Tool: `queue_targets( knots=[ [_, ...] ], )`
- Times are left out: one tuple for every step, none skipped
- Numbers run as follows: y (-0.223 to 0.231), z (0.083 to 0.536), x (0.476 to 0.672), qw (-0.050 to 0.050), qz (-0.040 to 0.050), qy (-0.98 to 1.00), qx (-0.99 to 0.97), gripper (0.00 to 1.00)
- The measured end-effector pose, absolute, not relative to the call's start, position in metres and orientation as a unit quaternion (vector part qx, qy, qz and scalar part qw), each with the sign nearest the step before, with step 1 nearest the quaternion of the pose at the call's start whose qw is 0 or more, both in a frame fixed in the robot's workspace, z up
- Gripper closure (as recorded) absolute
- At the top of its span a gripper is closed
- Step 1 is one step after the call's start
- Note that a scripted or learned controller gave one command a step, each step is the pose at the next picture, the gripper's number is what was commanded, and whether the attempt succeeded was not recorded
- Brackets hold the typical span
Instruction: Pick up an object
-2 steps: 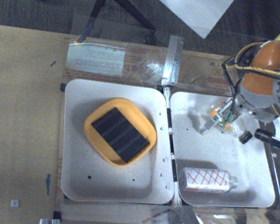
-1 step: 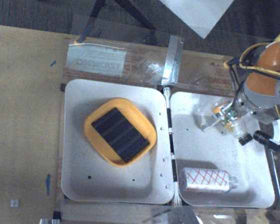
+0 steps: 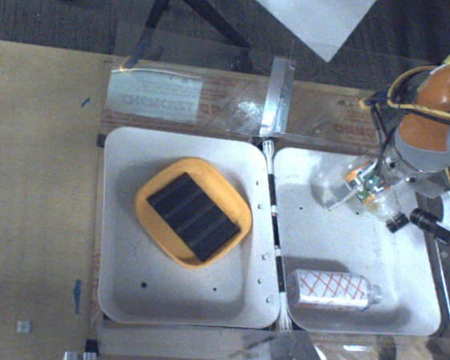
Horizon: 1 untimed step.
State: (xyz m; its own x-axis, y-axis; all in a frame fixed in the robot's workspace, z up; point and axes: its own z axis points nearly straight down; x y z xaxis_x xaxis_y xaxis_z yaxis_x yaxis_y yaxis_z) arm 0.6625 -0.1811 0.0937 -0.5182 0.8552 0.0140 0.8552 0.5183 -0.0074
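Observation:
A yellow, rounded-square object with a black ribbed top [image 3: 193, 212] lies tilted in the middle of the left bin [image 3: 116, 284]. In the right bin [image 3: 404, 308], a clear bottle with a red criss-cross label [image 3: 334, 288] lies on its side near the front edge. My gripper [image 3: 352, 186] hangs over the back part of the right bin, well behind the bottle and apart from it. Above it sits the arm's orange band [image 3: 449, 88].
A raised divider [image 3: 273, 221] runs between the two bins. A metal bracket [image 3: 278, 100] and clear plastic sheets lie on the bench behind the bins. Cables and the arm's body [image 3: 436, 167] crowd the right bin's far right corner.

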Motion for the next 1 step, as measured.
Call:
queue_targets(
  knots=[
    [-0.1343,0.1889,0.6683,-0.004,-0.0007,-0.926,-0.378,1.0]
  ],
)
